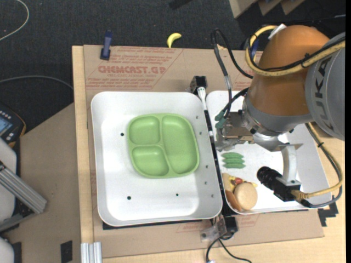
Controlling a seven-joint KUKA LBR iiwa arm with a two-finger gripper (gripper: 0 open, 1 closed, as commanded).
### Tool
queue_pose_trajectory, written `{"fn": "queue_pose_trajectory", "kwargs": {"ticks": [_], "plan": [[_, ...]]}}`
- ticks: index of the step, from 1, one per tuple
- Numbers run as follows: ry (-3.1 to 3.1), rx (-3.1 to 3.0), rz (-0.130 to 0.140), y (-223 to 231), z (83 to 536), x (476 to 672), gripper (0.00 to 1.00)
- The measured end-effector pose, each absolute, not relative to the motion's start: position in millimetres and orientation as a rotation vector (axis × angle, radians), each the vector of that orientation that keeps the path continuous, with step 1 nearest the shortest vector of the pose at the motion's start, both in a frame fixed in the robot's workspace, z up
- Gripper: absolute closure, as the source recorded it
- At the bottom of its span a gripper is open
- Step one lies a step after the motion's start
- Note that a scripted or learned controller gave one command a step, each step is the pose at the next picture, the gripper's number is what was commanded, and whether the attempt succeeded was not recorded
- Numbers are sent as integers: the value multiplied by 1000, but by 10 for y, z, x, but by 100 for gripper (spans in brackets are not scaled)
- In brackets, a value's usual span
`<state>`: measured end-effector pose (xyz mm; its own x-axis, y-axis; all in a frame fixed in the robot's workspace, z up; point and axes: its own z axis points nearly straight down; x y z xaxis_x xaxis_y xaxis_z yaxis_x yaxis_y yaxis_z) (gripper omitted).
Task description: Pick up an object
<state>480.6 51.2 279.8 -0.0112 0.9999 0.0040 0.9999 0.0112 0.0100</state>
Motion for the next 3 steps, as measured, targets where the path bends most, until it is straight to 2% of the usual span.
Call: {"fn": "queue_pose_trajectory", "kwargs": {"ticks": [1, 2, 3], "plan": [[2215, 2210, 26, 457, 4349, 4810, 100], [2221, 2230, -13, 216, 3399, 4783, 100], [2229, 2227, -15, 552, 2361, 4770, 100]]}}
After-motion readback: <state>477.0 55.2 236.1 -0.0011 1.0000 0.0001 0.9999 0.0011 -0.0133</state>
